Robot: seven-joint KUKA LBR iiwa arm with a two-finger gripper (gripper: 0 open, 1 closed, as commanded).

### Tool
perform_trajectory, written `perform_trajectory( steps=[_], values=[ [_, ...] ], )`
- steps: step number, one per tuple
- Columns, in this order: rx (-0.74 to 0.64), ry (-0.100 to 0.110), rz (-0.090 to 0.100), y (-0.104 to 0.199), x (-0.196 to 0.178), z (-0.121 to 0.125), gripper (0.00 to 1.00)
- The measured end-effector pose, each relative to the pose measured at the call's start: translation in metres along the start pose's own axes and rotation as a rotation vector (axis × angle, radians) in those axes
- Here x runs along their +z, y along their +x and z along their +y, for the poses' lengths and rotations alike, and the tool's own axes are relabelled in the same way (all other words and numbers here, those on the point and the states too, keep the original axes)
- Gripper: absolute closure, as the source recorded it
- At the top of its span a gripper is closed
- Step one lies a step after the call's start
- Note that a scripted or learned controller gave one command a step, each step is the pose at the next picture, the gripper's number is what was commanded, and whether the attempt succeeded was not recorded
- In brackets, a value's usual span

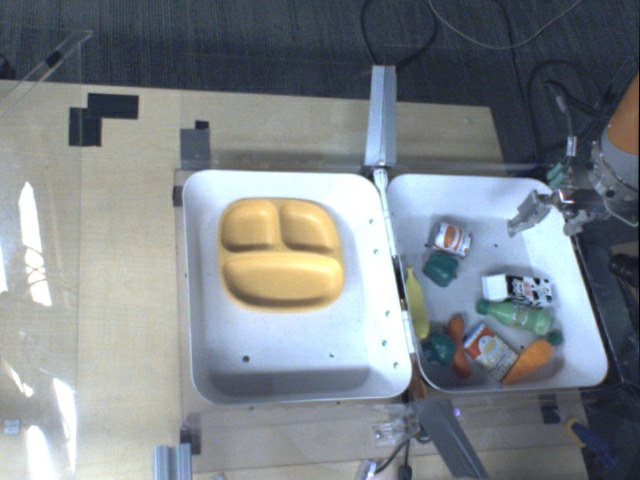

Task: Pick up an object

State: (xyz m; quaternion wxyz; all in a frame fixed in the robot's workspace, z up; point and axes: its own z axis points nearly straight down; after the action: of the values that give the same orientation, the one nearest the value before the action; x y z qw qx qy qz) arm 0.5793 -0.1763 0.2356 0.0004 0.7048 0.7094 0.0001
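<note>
Wooden bench (120, 268), right bin (470, 200) of small toy foods, orange carrot (530, 360), green bottle (515, 315)

The arm (615, 158) is reaching in from the right, its gripper (527, 213) hovering, jaws spread apart, holding nothing.

I see both white bins (200, 298) as smooth plastic with a dull sheen; the yellow tray (281, 253) in the left one looks glossy moulded plastic; the bench (110, 268) around them reads as pale matt wood; above the bins, the divider post (382, 118) looks brushed metal.
</note>
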Motion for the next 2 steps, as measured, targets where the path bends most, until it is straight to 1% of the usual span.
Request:
perform_trajectory(
  steps=[1,2],
  values=[
    [-0.066,0.000,0.001,0.048,0.100,0.016,0.00],
    [-0.134,-0.008,-0.001,0.074,0.148,0.026,0.00]
  ],
)
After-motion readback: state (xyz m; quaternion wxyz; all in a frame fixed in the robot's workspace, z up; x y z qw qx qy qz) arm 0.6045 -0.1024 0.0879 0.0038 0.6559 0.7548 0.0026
